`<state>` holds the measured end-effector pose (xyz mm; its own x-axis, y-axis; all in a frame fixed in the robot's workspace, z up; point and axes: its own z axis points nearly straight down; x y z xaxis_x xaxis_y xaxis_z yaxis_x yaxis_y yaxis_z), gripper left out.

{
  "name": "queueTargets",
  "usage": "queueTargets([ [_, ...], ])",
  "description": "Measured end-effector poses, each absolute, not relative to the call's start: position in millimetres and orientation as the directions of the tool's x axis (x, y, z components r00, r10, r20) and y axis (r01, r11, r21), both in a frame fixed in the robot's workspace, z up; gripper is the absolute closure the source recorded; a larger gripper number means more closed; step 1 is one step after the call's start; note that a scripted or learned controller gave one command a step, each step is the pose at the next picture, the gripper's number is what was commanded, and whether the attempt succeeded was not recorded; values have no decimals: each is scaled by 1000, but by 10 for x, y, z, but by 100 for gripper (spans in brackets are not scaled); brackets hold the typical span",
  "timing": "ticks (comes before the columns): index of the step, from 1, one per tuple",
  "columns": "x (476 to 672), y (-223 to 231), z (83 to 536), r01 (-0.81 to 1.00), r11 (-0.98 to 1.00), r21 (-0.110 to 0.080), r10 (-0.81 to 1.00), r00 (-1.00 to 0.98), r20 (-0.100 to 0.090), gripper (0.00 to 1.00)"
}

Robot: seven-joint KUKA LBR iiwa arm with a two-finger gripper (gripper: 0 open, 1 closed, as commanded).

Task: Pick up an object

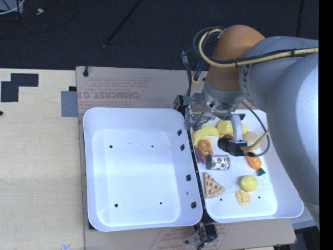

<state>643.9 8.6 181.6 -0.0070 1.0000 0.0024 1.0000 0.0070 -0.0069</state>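
One fixed camera above the bench (36,155) looks down slantwise on both bins (135,176).

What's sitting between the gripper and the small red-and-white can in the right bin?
The gripper hangs at the right bin's upper left corner in the view. Between it and the can lie a yellow curved piece and an orange-brown round piece, close by the can's left side.
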Motion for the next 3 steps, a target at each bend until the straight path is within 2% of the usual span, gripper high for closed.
queueTargets([
  [1, 6403, 866, 2921, 1000, 7, 5, 1000, -7, 2, 100],
  [2, 6438, -148, 3300, 1000, -3, 0, 1000, 3, -1, 100],
  [3, 6442, 651, 4336, 1000, 7, 6, 1000, -7, 2, 100],
])
